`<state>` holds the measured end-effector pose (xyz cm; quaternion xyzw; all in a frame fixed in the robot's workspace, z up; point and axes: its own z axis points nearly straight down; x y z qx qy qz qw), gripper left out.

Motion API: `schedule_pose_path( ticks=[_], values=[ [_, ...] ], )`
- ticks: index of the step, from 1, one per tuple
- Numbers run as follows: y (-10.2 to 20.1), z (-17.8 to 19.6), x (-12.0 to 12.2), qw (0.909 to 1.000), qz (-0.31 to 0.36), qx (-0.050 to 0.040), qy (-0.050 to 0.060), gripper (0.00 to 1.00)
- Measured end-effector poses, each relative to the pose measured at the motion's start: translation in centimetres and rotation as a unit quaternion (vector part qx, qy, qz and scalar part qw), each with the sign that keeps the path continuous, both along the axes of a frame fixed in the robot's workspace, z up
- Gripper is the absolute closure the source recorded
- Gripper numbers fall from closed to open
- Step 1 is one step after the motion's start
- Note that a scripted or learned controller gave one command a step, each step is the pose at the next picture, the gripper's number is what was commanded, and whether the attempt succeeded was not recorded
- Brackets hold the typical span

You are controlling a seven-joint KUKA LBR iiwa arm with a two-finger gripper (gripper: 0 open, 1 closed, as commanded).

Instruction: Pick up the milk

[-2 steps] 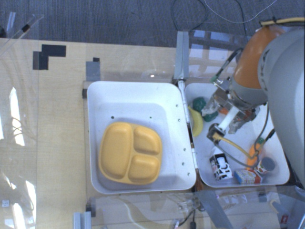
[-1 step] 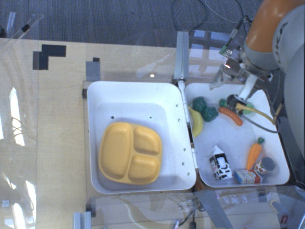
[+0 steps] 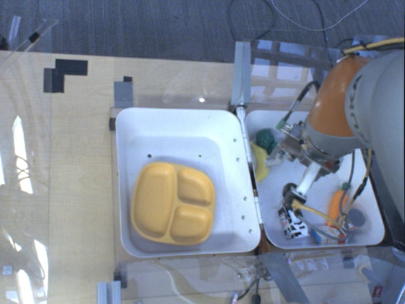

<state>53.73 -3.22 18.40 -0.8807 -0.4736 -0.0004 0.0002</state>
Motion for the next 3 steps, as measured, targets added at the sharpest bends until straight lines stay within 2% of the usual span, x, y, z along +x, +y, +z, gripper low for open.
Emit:
schedule_pose_path(
  ticks=[1,2,3],
  values=[
    [-6.6,-9.5,-3.8,0.9999,0.013,-0.0009,-0.006,0.00],
    [-6.5,-8.3,-3.4,0.9998,0.015,-0.0008,-0.010,1.00],
    [-6.5,-8.3,-3.5,0.9998,0.015,-0.0007,-0.010,0.00]
  ],
)
